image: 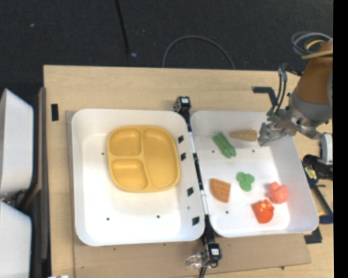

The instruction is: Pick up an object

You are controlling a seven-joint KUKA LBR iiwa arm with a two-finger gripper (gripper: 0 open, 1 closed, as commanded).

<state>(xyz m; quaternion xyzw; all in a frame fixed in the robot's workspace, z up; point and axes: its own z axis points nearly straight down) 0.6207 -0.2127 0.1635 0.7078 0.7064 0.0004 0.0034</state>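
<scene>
Reaching in from the right, the grey arm with its orange band (314,77) sets the end effector (267,134) low at the far right of the right white bin (296,213). A tan, elongated bread-like piece (243,135) lies just left of it, touching or nearly so; I cannot tell its opening. Nearer lie a green pickle-shaped piece (224,145), a small green clump (245,181), an orange wedge (220,190) and two red pieces (263,211). A yellow divided plate (144,158) sits in the left white bin (87,213) on the wooden surface (116,86).

yellow divided plate (143,157), left bin (93,225)
</scene>
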